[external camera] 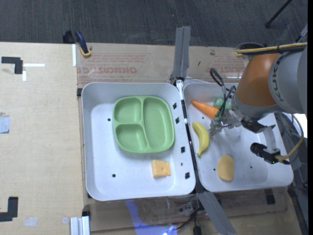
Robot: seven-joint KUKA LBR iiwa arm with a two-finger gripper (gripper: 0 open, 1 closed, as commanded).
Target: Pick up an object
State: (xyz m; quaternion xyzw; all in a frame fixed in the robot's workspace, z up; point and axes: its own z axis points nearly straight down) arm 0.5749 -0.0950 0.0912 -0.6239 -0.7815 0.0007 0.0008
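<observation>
Down at the near edge of the right bin (254, 182) we see a tan, rounded piece (225, 168), lying loose and the thing closest to us. Now to the claw (218, 125): it hangs low over the middle of that bin, its metal tip just beside the upper end of the banana (200, 137) and just below the carrot (206, 108). Whether it is parted or pinched we cannot tell; the wrist and the orange band of the arm (266, 82) hide too much. Nothing sits visibly in its grasp. We judge it is lining up on the banana or the carrot, since both lie against the bin's left wall, within easy reach of that tip. A green item (219, 102) peeks out behind the carrot near the far edge, partly hidden. The banana lies lengthwise along the left wall, a crowded spot where a grab could go wrong. Moving outward, the left bin (95, 146) carries a green divided plate (144, 124) at its centre, flat and well apart from the action, and a cheese wedge (161, 168) toward its near edge.
</observation>
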